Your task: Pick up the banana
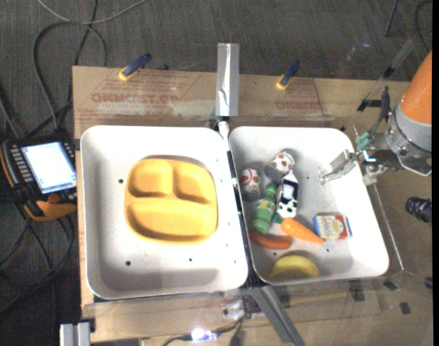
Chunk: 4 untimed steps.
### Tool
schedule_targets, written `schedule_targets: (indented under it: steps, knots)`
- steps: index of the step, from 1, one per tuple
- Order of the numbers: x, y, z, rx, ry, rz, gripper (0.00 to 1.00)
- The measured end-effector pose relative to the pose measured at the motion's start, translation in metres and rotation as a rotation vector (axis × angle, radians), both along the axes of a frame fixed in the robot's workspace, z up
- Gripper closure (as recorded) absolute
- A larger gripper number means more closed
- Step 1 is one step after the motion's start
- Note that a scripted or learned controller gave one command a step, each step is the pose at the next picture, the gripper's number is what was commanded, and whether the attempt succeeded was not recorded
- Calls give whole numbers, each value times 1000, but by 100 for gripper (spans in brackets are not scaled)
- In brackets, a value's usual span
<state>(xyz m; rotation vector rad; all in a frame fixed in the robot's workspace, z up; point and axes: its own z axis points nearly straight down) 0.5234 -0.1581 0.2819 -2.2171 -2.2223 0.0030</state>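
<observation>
Closest to the camera, at the front edge of the right bin [378, 262], lies the banana [294, 267]: a smooth, pale yellow crescent with its long axis running left to right along the bin's front wall, its ends curving slightly toward that wall. Just behind it sit a reddish sausage-shaped piece [271, 241] and an orange carrot [302, 231], tapered and slanting down to the right, with a small blue-and-white packet [331, 226] beside the carrot's thick end. Farther back stand a green bottle [264, 215], a black-and-white cow-patterned carton [287, 199], a small red-and-white can [249, 182] and a rounded brown-and-white object [282, 162], perhaps a toy mushroom, though it is too small to be sure.

The left bin [96, 215] holds a glossy yellow tray [172, 197] moulded into three compartments.

The gripper [336, 166] hangs over the far right part of the right bin, a metallic piece angled down toward the left, with nothing between its fingers; whether they are spread or closed cannot be told. The banana lies well apart from it, nearer the camera and to its left, with the packet and carrot between.
</observation>
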Motion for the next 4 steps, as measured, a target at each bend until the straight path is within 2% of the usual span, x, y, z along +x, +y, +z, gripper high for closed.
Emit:
schedule_targets:
  steps: [1, 2, 3, 4]
  knots:
    - [-40, 1, -103, 2, 0, 236, 0]
    - [-41, 24, -177, 3, 0, 448, 0]
    - [-40, -16, -165, 1, -2, 506, 0]
    - [1, -10, 31, -1, -5, 519, 0]
